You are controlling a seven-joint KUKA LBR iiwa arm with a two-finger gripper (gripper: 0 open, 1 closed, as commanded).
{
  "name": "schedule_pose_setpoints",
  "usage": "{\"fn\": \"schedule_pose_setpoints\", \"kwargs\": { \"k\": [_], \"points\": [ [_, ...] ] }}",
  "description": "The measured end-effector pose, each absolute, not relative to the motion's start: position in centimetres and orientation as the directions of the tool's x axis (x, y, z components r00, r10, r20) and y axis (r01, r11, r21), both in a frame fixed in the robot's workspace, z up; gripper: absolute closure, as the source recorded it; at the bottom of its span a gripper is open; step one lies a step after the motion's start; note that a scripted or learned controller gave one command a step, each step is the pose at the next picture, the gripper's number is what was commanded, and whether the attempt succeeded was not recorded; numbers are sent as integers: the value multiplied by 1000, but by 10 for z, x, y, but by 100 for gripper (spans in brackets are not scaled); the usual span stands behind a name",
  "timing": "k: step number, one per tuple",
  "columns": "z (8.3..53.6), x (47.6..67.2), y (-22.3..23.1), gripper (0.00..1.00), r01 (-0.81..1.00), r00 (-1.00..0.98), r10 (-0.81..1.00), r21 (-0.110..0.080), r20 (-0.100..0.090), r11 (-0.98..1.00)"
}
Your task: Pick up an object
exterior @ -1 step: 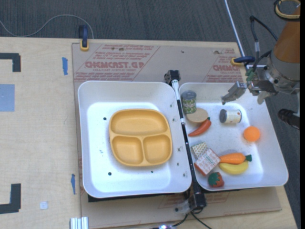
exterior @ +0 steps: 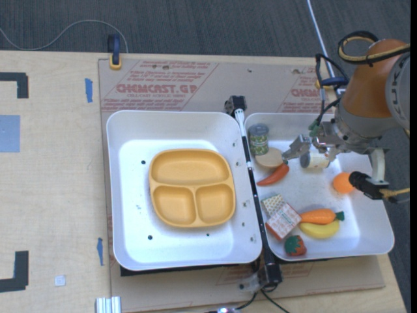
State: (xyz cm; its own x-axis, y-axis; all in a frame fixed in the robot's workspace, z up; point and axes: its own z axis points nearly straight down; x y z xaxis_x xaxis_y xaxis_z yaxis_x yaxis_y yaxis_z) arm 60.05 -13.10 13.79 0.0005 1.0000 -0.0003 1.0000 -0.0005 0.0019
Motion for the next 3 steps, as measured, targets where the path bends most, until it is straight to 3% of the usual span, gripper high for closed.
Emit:
{"fn": "schedule_pose_setpoints", "kwargs": {
  "k": [1,2,3],
  "points": [
    [94,590,-114,0,1000,0,1000,2,0,0],
    [87,556,-92,0,1000,1,1000,7,-2,-1],
    [88,489,-113,0,1000,1,1000,8,-3,-1]
  ]
}}
